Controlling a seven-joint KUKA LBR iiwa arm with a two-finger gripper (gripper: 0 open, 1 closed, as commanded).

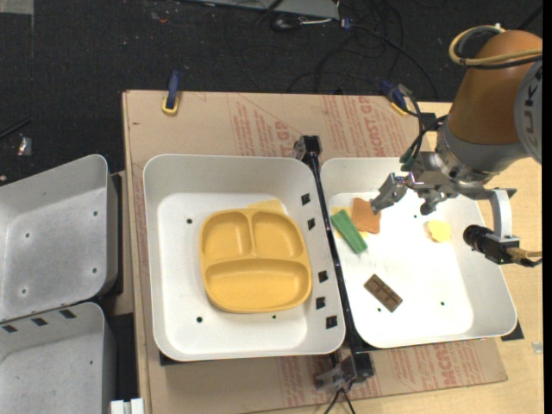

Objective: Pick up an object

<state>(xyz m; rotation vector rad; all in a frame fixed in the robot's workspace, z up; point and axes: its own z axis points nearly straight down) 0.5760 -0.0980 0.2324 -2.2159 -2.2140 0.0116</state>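
In the right bin (483, 317) lie a green block (348, 230), an orange piece (366, 216) touching it, a small yellow piece (439, 231) and a brown chocolate bar (383, 292). My gripper (406, 199) hangs over the upper part of this bin, between the orange piece and the yellow piece. It is open, with one finger (385, 196) just above the orange piece's upper right corner. Nothing is held between the fingers.
The left bin (164, 231) holds a yellow divided tray (255, 260). A black divider (326, 240) runs between the bins. The arm's orange band (492, 84) looms over the right bin's far right corner. Grey lids (52, 231) lie off the bench at left.
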